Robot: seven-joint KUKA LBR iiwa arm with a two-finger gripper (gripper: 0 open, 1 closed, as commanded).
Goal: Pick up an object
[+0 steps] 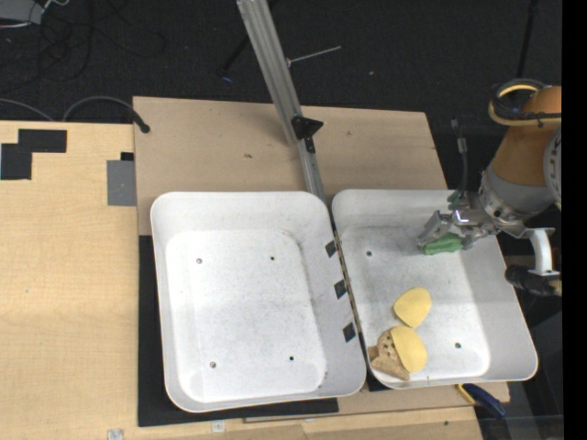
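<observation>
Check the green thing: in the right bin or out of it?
In. The green thing lies inside the right bin, in the far right part of it, right at the hand. Whether it is off the floor: cannot tell.

One fixed camera sits high above the bench point(229, 145) and looks down at a slant, far enough back to take in both white bins whole: the left bin point(183, 211) and the right bin point(514, 356) side by side. Dark floor with cables lies along the top (the far side), and the arm point(523, 159) enters from the right edge.
</observation>
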